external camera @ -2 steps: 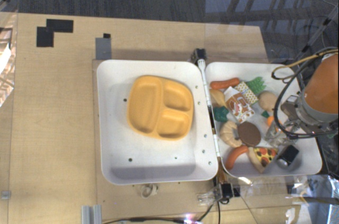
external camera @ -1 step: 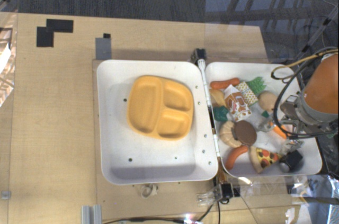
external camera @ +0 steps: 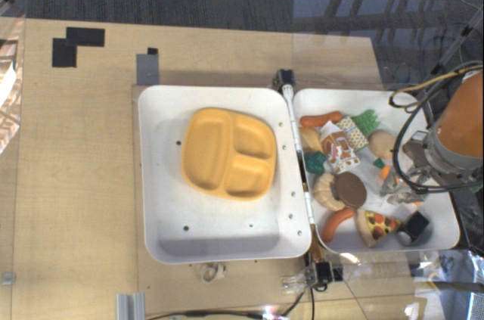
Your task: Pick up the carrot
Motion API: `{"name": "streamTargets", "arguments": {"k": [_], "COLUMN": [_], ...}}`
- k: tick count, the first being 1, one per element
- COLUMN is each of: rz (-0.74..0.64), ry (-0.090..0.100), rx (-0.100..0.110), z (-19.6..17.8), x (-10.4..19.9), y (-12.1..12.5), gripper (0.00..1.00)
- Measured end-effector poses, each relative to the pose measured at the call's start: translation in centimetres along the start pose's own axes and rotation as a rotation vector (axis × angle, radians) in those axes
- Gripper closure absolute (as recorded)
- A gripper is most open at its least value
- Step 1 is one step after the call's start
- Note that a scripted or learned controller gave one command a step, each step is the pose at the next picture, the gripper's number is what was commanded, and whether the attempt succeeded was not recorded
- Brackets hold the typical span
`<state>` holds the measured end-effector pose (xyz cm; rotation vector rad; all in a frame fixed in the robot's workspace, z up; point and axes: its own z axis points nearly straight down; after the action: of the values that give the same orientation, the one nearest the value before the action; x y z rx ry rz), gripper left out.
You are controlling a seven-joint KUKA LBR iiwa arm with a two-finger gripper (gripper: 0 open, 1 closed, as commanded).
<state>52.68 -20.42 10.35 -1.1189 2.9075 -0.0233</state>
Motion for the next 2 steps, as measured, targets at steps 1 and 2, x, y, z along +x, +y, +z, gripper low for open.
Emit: {"name": "streamTargets", "arguments": {"k": [1,2], "rz": [-0.306,-0.514], "ry": [0.003,0.003], "rx": [-0.011,-0.016], "z": [1.3,1.7], "x": [0.3,-7.2], "y": [0.3,-6.0], "gripper": [1.0,1.0]}}
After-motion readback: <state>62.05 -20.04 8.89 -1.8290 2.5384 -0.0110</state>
